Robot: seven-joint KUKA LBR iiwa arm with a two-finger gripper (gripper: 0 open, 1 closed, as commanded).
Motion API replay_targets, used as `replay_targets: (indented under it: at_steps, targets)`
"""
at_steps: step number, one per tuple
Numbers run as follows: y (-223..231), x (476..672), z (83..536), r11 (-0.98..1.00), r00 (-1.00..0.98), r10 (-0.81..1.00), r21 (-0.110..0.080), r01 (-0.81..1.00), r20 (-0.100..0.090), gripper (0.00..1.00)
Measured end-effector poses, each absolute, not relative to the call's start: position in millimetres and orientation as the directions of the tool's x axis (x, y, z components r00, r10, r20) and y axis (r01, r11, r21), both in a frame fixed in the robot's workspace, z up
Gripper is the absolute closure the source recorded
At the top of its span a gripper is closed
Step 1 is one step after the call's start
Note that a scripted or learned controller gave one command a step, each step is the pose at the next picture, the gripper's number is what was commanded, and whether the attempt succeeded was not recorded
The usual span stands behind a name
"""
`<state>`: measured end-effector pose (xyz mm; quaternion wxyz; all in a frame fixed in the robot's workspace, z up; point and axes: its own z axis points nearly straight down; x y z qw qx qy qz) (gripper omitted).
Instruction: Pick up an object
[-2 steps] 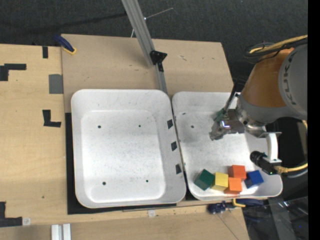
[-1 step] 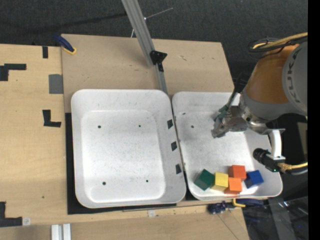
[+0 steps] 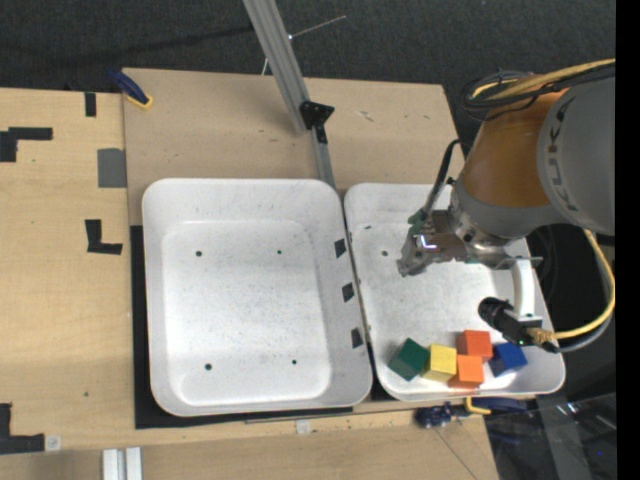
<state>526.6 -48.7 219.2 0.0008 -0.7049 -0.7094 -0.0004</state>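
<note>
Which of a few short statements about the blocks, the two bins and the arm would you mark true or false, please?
1. The blocks lie in the right bin. True.
2. The green block sits at the left end of the cluster. True.
3. The yellow block lies in the left bin. False: it is beside the green block, in the right bin.
4. The gripper is above the left bin. False: it is over the right bin, away from the blocks.
</note>
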Motion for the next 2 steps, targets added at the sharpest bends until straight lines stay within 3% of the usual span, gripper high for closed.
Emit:
replay_targets:
  at_steps: [1,2]
  targets:
    - [11.2,531.9,217.9,0.008,-0.008,1.0,-0.002,1.0,0.002,1.0]
    - [64.9,515.9,220.7,0.008,-0.008,1.0,-0.003,1.0,0.002,1.0]
